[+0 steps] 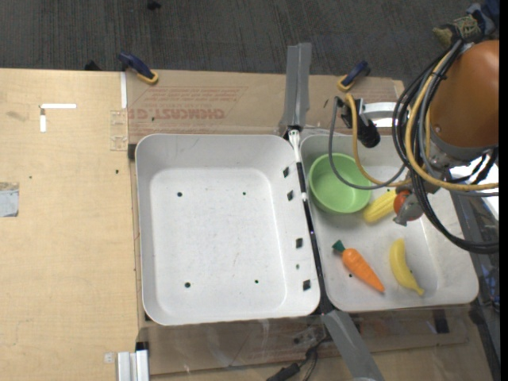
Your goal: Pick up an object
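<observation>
The right white bin [452, 292] holds a green bowl [337, 185] at its far left, an orange carrot [363, 267] near its front and a yellow banana [405, 268] to the carrot's right. A second yellow piece [380, 206] lies just right of the bowl. My gripper [405, 205] hangs low over the bin's middle, right beside that yellow piece, with a small red-orange bit showing at its tip. The arm's orange band [472, 94] and black cables [413, 133] cover most of the gripper from above.
The left white bin [147, 236] sits beside the right one, with a grey divider bar [298, 94] between them at the back. Blue-and-yellow clamps [136, 66] [353, 75] hold the cardboard at the bench's far edge. Bare wooden benchtop [55, 213] extends to the left.
</observation>
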{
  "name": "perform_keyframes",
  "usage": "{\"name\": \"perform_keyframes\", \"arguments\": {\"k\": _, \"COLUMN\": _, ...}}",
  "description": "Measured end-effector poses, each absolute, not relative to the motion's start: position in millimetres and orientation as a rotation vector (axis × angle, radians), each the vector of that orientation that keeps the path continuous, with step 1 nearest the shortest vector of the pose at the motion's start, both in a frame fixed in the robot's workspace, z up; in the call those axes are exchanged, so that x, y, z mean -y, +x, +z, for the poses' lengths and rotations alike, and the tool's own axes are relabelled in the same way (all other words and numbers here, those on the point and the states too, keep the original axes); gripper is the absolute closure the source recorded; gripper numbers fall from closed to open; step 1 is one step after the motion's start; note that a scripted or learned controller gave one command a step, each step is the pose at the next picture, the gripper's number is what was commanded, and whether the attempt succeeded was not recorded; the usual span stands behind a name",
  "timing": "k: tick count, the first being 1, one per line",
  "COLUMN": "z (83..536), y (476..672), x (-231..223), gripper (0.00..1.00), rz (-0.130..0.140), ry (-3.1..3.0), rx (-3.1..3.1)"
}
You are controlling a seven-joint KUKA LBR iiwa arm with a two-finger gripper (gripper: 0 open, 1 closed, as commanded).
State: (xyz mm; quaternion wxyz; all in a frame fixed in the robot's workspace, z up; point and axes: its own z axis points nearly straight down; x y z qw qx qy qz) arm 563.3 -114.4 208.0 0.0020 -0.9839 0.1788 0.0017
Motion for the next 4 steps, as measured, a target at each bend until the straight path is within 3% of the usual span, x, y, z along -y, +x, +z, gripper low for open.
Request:
{"name": "perform_keyframes", "arguments": {"k": 1, "z": 191, "y": 639.2, "x": 89, "gripper": 1.0, "rz": 0.004, "ry": -3.078, "rx": -0.605}}
{"name": "perform_keyframes", "arguments": {"k": 2, "z": 234, "y": 600.6, "x": 160, "gripper": 1.0, "rz": 0.0, "ry": -3.112, "rx": -0.409}}
{"name": "perform_keyframes", "arguments": {"k": 3, "z": 191, "y": 595.6, "x": 59, "gripper": 1.0, "rz": 0.006, "ry": -3.086, "rx": -0.564}}
{"name": "perform_keyframes", "arguments": {"k": 4, "z": 328, "y": 600.3, "x": 72, "gripper": 1.0, "rz": 0.003, "ry": -3.041, "rx": -0.772}}
